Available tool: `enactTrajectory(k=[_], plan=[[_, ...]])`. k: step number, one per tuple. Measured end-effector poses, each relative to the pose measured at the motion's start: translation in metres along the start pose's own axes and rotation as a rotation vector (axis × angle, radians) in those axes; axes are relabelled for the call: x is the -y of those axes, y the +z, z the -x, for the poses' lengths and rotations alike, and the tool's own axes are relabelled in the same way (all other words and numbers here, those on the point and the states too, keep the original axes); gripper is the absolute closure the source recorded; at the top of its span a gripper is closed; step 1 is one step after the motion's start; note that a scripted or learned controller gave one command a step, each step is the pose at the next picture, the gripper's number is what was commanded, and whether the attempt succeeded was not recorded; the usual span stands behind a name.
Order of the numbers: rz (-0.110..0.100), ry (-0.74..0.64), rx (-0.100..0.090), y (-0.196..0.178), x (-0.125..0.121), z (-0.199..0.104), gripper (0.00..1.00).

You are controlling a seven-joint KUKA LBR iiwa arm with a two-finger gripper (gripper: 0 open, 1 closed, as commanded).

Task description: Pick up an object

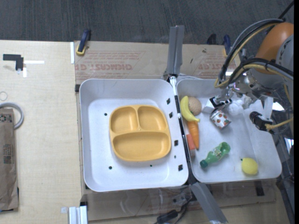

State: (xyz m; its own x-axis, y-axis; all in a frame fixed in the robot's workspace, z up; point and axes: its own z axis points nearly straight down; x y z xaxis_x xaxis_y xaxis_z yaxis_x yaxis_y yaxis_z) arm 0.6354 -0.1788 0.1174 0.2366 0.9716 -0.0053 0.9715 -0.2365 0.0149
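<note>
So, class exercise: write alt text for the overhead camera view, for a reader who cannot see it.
A grey robot arm's gripper hangs low over the right white bin, just above a small patterned cup; the bin also holds a banana, carrot, green bottle and lemon. The left bin holds a yellow divided plate.

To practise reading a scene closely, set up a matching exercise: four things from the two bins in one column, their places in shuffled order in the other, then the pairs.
Things:
1. yellow divided plate
2. lemon
3. green bottle
4. banana

Places:
A. near right corner of the right bin
B. alone in the left bin
C. far left of the right bin, above the carrot
D. lying left of the lemon

Pairs: 1-B, 2-A, 3-D, 4-C
</note>
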Motion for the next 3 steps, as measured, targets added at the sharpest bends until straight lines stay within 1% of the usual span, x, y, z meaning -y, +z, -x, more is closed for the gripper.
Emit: enactTrajectory(k=[1, 2, 3], plan=[[0.023, 0.2, -0.013, 0.007, 0.034, 0.019, 0.0], [0.007, 0.391, 0.001, 0.01, -0.023, 0.01, 0.0], [0.018, 0.364, -0.006, 0.009, 0.026, 0.004, 0.0]])
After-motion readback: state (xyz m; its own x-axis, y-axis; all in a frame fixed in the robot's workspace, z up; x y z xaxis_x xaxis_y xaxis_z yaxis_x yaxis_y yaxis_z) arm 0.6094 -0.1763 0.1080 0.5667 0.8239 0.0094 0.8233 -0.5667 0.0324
